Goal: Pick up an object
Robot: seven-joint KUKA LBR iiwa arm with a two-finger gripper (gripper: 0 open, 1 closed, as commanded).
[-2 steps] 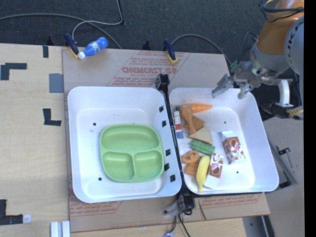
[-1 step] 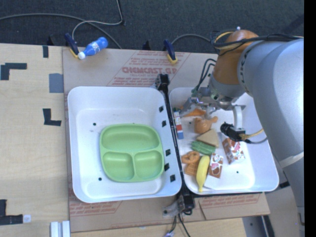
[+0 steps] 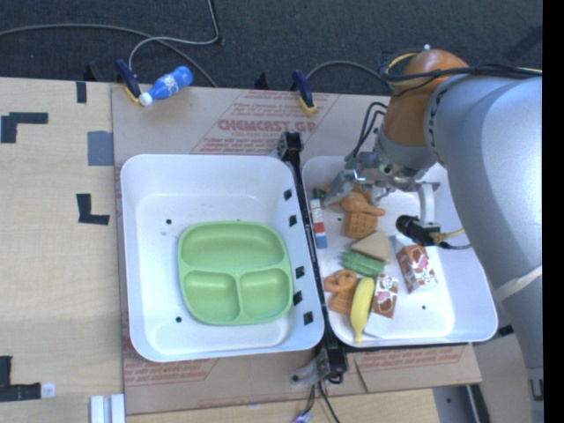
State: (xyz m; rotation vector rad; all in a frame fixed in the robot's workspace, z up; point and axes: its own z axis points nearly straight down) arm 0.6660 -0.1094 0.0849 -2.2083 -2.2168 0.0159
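My gripper (image 3: 357,180) hangs low over the back of the right bin (image 3: 467,324), beneath the arm's orange band (image 3: 414,104). Just in front of it lies a brown bread-like toy (image 3: 359,213); whether they touch is unclear. Further forward are a tan sandwich wedge (image 3: 375,246), a green pod (image 3: 361,263), a yellow banana (image 3: 361,307), an orange pastry toy (image 3: 339,289) and a red-and-white packet (image 3: 416,267). A small white tube (image 3: 317,223) lies by the bin's left wall.
The left bin (image 3: 150,236) holds a green divided plate (image 3: 234,271). A black divider (image 3: 300,227) runs between the bins. A blue bottle (image 3: 167,84) and clamps sit at the back of the cardboard. The grey arm (image 3: 493,174) covers the right side.
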